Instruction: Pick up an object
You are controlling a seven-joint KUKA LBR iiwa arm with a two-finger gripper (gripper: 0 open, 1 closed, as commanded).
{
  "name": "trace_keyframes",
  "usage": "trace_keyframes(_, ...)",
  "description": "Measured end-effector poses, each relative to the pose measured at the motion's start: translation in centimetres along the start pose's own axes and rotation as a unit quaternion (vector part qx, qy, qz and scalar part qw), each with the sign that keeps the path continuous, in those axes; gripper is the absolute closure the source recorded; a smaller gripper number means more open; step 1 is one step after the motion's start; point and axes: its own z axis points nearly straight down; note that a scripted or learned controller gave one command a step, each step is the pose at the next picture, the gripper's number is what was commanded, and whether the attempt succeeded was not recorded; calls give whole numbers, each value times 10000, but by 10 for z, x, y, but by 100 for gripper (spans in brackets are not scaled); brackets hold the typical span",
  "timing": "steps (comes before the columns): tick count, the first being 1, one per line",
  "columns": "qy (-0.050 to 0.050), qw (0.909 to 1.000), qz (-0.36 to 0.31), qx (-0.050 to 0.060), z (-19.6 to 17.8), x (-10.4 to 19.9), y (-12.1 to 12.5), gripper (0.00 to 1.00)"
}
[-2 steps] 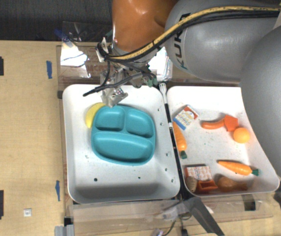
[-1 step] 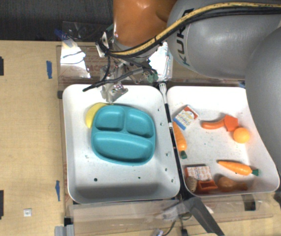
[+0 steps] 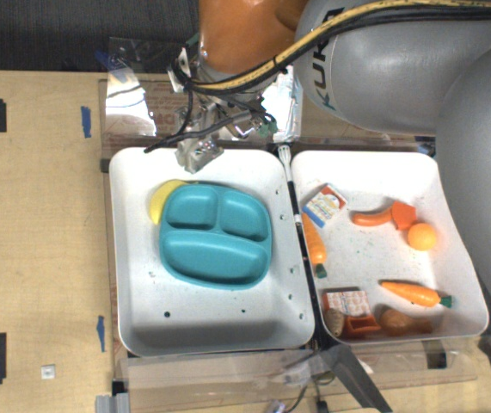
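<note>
Partly hidden: yellow object [image 3: 161,198] under teal tray [image 3: 216,235].

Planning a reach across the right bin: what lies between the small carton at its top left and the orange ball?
In the camera view, an orange curved piece lies between the small carton and the orange ball, on the right bin's floor.
</note>
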Motion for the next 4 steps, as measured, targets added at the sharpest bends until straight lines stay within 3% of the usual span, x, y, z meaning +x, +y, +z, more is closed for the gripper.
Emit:
trace_keyframes(1,131,9991,413,-12,21,-10,16,100)
trace_keyframes(2,97,9958,912,5,-49,-13,14,100)
trace_keyframes(3,143,9933,1144,-3,-48,92,87,100)
trace_keyframes(4,185,9754,2198,17,66,126,105,100)
